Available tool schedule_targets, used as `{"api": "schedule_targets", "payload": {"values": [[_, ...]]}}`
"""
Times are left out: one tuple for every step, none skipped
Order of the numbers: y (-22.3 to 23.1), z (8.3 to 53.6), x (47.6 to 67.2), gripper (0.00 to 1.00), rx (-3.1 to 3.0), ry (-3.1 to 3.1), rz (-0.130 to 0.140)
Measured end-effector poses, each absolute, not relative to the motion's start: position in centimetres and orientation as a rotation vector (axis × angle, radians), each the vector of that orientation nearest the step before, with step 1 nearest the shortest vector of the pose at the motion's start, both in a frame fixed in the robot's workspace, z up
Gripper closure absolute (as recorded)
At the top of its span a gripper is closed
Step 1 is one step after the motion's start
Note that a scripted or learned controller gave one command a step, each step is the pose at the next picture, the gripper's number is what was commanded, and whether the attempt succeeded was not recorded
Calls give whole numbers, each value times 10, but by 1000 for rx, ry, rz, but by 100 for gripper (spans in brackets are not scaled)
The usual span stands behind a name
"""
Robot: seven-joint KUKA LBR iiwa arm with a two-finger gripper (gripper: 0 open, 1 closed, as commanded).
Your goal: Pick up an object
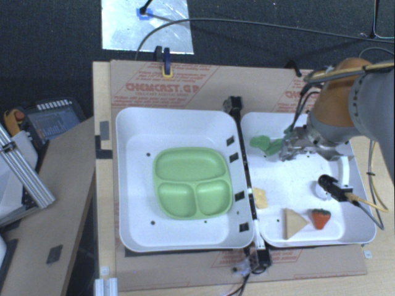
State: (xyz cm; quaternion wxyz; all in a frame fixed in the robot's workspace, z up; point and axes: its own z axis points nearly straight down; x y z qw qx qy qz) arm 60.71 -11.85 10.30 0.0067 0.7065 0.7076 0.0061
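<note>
Bins: we see 2 on the desk [105,184].
Left bin [133,128]: green tray [190,182].
Right bin [352,224]: end effector [289,148], grip we cannot tell, touching green object [264,143]; wedge [294,222], strawberry [320,217].

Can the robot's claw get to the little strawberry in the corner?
Probably yes. The strawberry lies uncovered in the right bin, beside a tan wedge. The claw is over the same bin, near a green piece.
</note>
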Motion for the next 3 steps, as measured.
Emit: {"api": "schedule_targets", "payload": {"values": [[-116, 168, 610, 100, 2211, 2222, 7], [-116, 222, 612, 100, 2212, 2223, 6], [-117, 266, 617, 100, 2211, 2225, 5]]}}
